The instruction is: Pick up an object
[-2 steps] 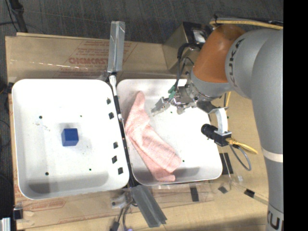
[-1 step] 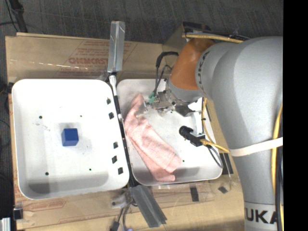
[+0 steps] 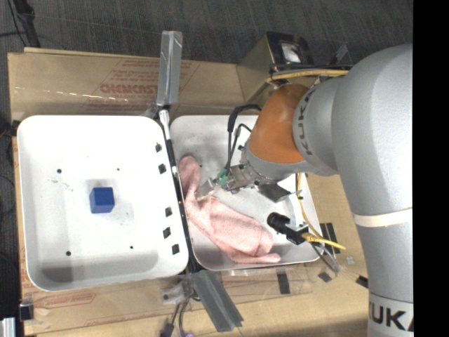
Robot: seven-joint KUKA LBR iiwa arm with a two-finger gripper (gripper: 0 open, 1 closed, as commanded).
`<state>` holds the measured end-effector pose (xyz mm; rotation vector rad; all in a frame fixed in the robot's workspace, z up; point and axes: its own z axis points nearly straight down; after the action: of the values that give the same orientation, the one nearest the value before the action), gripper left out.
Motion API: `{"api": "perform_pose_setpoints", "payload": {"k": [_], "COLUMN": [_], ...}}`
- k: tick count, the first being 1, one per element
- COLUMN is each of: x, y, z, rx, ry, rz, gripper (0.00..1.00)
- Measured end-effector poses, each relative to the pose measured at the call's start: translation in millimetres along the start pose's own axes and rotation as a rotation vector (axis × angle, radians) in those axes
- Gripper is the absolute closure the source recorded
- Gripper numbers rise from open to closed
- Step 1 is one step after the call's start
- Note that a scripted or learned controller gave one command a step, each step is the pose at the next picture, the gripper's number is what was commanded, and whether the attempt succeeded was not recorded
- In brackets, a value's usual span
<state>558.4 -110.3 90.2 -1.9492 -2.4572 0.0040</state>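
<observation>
Pink cloth (image 3: 228,227) lies beneath the pincer (image 3: 208,190)

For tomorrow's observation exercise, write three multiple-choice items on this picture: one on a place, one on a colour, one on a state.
1. Where is the blue cube?
A. left bin
B. right bin
C. on the cardboard

2. What colour is the cloth?
A. green
B. pink
C. black

3. How does the cloth lie?
A. folded in a neat square
B. hanging over the bin's rim
C. rumpled on the bin floor

Answers: 1 A, it sits alone on the left bin floor. 2 B, it is pale pink. 3 C, it sprawls creased inside the right bin, below the gripper.
</observation>
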Motion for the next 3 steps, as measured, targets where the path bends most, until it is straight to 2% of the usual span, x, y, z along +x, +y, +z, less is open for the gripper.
{"api": "perform_pose_setpoints", "payload": {"k": [1,2,3], "x": [6.9,6.8,6.8], "y": [-58.3,-57.7,-57.7], "z": [0.5,-8.1,-8.2], "rx": [0.0,0.001,0.001], "ry": [0.001,0.001,0.001], "rz": [-0.074,-0.079,-0.079], "gripper": [0.0,1.0,0.0]}}
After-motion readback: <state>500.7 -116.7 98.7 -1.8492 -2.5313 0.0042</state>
